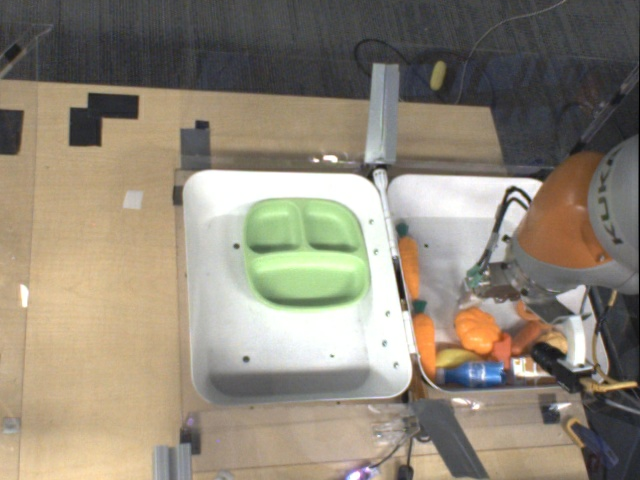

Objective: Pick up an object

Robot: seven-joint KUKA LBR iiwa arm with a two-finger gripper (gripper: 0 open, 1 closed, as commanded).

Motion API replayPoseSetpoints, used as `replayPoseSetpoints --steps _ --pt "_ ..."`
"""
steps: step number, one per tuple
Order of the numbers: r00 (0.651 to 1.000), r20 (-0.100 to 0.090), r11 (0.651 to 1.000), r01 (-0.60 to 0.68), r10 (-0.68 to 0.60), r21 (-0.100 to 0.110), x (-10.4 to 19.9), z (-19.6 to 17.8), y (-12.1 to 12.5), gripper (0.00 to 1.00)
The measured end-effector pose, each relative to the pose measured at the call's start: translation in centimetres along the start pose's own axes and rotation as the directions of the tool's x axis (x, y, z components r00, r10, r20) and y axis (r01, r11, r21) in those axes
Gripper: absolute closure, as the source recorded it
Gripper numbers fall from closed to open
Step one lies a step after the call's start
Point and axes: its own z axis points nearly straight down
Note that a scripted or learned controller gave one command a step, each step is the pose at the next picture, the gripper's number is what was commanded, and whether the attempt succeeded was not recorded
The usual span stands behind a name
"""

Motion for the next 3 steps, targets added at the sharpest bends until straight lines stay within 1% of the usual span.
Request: replayPoseSetpoints --steps 1,2,3 --pt "1.0 0.0 0.999 0.03 -0.03 0.017 4.0 -8.1 11.9 1.0" --pt "0.997 -0.002 0.996 0.081 -0.081 0.021 0.3 0.7 5.9 1.0" --pt "0.997 -0.002 0.996 0.081 -0.081 0.02 0.3 0.7 5.9 0.0"
